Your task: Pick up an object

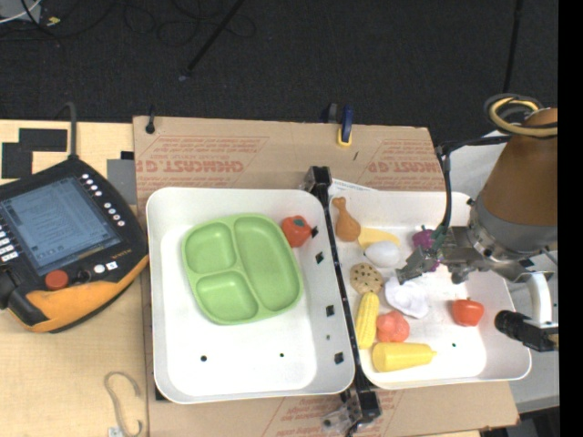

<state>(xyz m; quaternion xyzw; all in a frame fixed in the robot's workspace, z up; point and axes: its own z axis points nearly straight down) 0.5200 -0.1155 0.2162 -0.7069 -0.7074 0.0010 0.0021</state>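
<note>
Even overhead light — soft shadows, mild glare on white bins (pixel 173 335), slightly grainy.

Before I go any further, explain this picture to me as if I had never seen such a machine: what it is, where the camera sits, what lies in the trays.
One camera looks down at a slant on a bench with two shallow white trays. The robot arm, grey with an orange band, reaches in from the right. Its gripper, a two-finger claw, hangs low over the right bin, just above a crumpled white object. I cannot tell whether it grips anything.

The right bin also holds toy food: a drumstick, a cookie, a corn cob, a yellow wedge, a red tomato-like piece, a peach-coloured piece and a small purple item.

The left bin holds a green divided plate with a small red toy by its corner. The device at far left is a handheld control pad.
</note>
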